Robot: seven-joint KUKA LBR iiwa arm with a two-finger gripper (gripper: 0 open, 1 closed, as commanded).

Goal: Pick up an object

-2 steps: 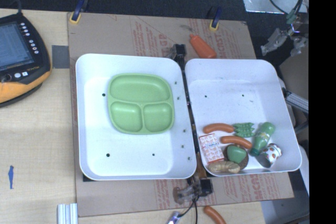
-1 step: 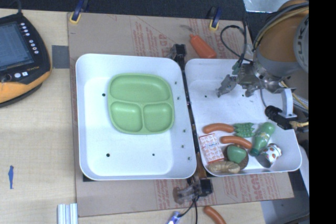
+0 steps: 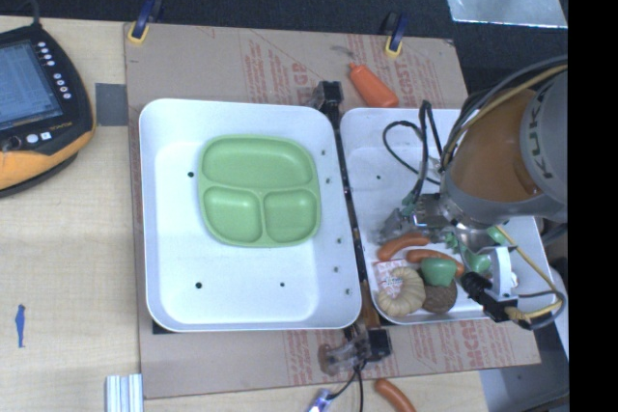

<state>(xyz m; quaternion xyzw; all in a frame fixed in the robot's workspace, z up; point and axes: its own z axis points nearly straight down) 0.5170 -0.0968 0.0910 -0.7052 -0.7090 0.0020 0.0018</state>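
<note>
Arm (image 3: 502, 159) low over right bin (image 3: 372, 150), above toy food (image 3: 415, 289).

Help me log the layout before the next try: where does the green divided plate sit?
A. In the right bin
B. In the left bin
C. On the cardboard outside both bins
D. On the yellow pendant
B: the green divided plate lies flat within the left bin, apart from the toy food heaped in the right bin.

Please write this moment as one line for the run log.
arm: over right bin | pincer: low above toy food pile | left bin: green divided plate | grasp: not confirmed
</note>
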